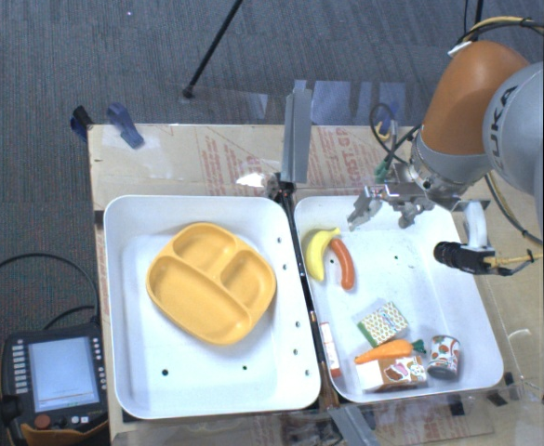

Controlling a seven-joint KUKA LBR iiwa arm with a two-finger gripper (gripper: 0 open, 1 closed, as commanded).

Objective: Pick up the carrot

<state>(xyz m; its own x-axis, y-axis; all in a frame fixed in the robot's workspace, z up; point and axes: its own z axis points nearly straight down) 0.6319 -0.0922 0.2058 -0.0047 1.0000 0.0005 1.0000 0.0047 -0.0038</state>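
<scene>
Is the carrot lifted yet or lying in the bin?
Lying in the right bin: the carrot rests among packets near its front; the gripper is far back.

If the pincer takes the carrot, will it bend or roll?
The carrot looks like a rigid plastic toy, so probably stiff and light. Its tapered round body may roll or slip. It lies against the small box, which could hinder a clean grip.

Both bins are white. The tray is yellow-orange, the banana yellow, the sausage red-orange. The carrot is orange with a green tip. A small box bears a green-and-white check. The worktop is tan cardboard with red print.
</scene>
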